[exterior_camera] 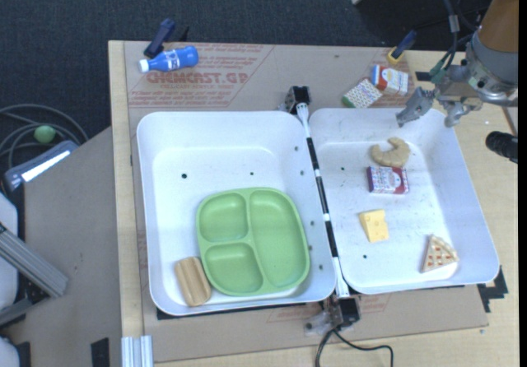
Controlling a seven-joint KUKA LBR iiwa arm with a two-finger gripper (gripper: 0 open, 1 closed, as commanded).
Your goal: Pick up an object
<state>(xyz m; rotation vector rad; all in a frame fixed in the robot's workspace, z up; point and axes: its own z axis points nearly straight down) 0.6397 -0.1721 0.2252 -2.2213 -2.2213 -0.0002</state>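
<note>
In the right bin [461, 184] lie a tan croissant [389, 152], a red and white packet [386, 181], a yellow cheese wedge [375, 225] and a pizza slice [439, 256]. My gripper [432, 110] hangs open above that bin's far right corner, up and to the right of the croissant, with nothing between its fingers. The left bin [165, 160] holds a green divided plate [251, 239] and a tan bread piece [193, 281].
A blue and white bottle [170, 58] lies on the bench behind the left bin. Small toy boxes [376, 86] sit behind the right bin, near the gripper. Cables and a green ball [45, 134] lie off the bench at left.
</note>
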